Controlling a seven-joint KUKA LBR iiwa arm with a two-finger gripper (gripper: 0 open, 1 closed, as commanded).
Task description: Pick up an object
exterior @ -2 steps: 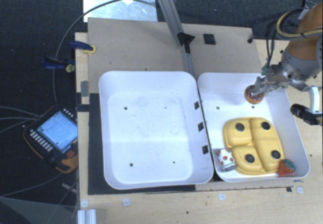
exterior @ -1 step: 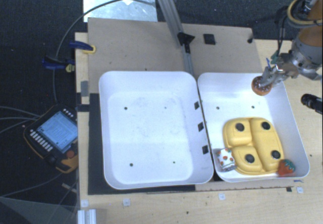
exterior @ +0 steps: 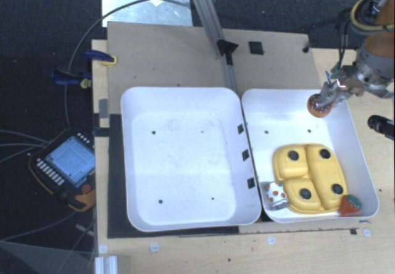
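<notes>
Two white bins side by side, right bin holding yellow four-holed block, small spotted cube, red strawberry-like item, gripper at upper right with brown round object between its fingers.

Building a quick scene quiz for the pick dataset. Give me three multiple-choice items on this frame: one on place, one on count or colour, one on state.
1. Where does the yellow block lie?
A. In the left bin
B. In the right bin
C. On the bench outside both bins

2. How many dark round holes show on top of the yellow block?
A. Two
B. Four
C. Six

3. What is the state of the small brown round object near the right bin's far edge?
A. Directly under the gripper tip
B. Lying against the yellow block
C. Resting in the left bin

Key: 1 B, the block sits in the near part of the right bin. 2 B, one dark hole shows in each of its four lobes. 3 A, the gripper tip meets the brown object, well apart from the block.
</notes>
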